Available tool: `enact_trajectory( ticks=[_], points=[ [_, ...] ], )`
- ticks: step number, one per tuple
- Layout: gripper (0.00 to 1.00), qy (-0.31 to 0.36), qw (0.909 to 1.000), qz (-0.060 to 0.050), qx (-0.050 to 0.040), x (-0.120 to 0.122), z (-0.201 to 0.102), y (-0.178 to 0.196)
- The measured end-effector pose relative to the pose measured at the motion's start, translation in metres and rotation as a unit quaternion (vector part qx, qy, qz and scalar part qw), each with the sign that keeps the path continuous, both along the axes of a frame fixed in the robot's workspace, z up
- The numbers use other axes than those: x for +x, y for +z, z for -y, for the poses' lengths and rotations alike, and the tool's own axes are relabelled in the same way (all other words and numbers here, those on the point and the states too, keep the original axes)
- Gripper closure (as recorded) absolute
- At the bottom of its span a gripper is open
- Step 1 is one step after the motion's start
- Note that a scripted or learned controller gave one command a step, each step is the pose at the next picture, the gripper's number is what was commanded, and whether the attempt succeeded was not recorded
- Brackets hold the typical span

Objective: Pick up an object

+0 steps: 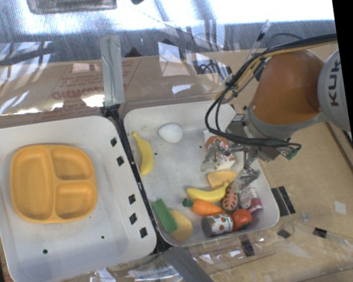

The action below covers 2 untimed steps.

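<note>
- The gripper (247,174) hangs low in the right bin (183,117), over the toy food heap near the yellow wedge (221,178); whether it is parted or closed, I cannot tell.
- The wedge looks like light, stiff, smooth plastic, so it probably slips; pinching across its flat sides seems safest.

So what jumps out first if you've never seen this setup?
Probably the yellow divided tray, alone in the left bin. Next, the bright toy food heaped in the right bin, with the arm's orange band above it and the claw hanging over the pile.
</note>
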State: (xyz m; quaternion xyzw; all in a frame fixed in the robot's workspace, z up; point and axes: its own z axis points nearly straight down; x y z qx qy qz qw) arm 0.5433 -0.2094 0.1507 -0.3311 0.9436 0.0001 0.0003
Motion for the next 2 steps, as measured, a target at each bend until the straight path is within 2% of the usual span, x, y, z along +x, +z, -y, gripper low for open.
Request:
enact_trajectory(
  ticks=[2],
  points=[
    [0.0,0.0,1.0,0.0,0.0002,-0.0002,-0.0001,-0.0004]
  ],
)
